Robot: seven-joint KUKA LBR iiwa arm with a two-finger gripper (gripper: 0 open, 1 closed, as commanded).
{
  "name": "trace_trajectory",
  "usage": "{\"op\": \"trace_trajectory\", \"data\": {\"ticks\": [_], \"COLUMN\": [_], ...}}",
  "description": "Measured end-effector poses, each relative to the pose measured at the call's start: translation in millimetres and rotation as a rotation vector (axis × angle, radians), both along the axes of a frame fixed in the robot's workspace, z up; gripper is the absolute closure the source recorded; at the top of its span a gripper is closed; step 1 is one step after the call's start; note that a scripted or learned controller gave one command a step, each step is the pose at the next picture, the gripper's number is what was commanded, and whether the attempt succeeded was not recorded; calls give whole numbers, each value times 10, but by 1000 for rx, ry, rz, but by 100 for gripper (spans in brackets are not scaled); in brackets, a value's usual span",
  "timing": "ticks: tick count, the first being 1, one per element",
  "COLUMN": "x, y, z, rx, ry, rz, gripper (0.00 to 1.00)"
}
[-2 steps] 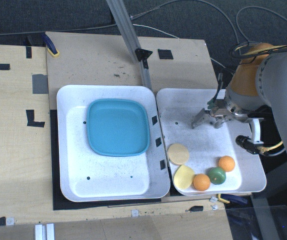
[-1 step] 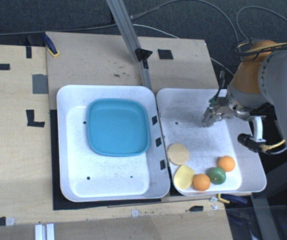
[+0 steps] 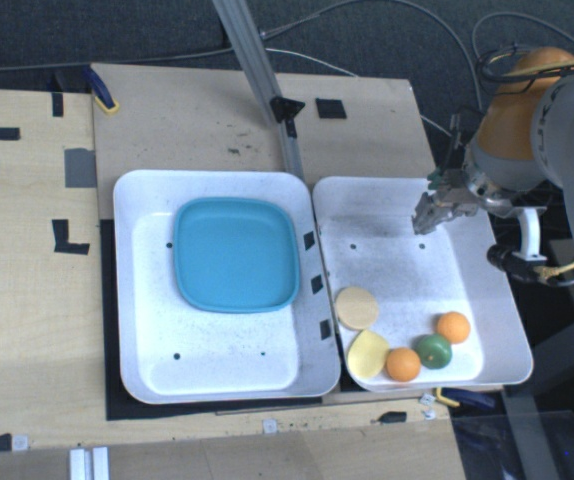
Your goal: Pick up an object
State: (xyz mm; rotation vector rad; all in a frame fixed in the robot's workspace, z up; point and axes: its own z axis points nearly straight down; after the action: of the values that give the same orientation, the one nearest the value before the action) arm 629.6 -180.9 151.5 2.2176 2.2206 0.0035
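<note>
targets: five small food-like pieces clustered in the near corner of the right bin (image 3: 487, 298)
orange ball A (image 3: 453, 327): round, bright orange, farthest right of the cluster
green piece (image 3: 432, 350): dark green, round, touching ball A's near side
orange ball B (image 3: 402, 364): orange, just beside the green piece, near the bin's front wall
yellow piece (image 3: 367, 354): pale yellow, flat-looking, touching ball B
tan disc (image 3: 356, 308): cream-coloured, round, just above the yellow piece, close to the wall between the bins
gripper (image 3: 424, 224): over the far part of the right bin, well apart from the cluster; nothing seen between its fingers; open or closed, cannot tell
left bin (image 3: 142, 268): white, holds a blue square plate (image 3: 235, 254) with rounded corners
bench (image 3: 27, 298): light plywood, black tape marks, dark floor beyond with cables
obstructions: metal post (image 3: 257, 68) slants across the far side, clear of the cluster
</note>
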Motion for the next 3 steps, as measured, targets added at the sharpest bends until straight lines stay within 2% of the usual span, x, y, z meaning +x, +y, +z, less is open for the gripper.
{"op": "trace_trajectory", "data": {"ticks": [1,2,3], "x": [-75,-34,37], "y": [-3,56,603], "z": [468,1073,1078], "rx": [0,0,2], "ry": [0,-1,4], "rz": [-1,0,3], "gripper": [100,100,100]}}
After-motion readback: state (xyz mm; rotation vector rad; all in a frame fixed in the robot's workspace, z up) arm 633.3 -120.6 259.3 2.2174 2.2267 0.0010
